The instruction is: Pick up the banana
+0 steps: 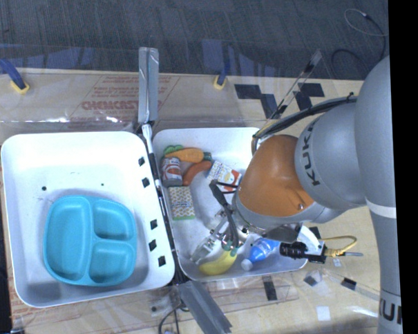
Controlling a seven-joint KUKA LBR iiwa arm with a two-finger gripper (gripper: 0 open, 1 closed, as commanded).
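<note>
The yellow banana (219,264) lies against the near wall of the right bin (194,134), toward its middle. My gripper (217,250) hangs right over it, reaching in from the right under the orange wrist band. Its metal fingers (201,252) are spread apart, open, with their tips at the banana's upper edge. The banana rests on the bin floor and nothing is held between the fingers. The arm's bulk hides the right part of this bin.
A blue bottle (261,250) with a white cap lies just right of the banana. A carrot (188,155), a small can (171,170), a packet (224,174) and a card (181,202) lie farther back. The left bin (29,157) holds a blue divided plate (91,238).
</note>
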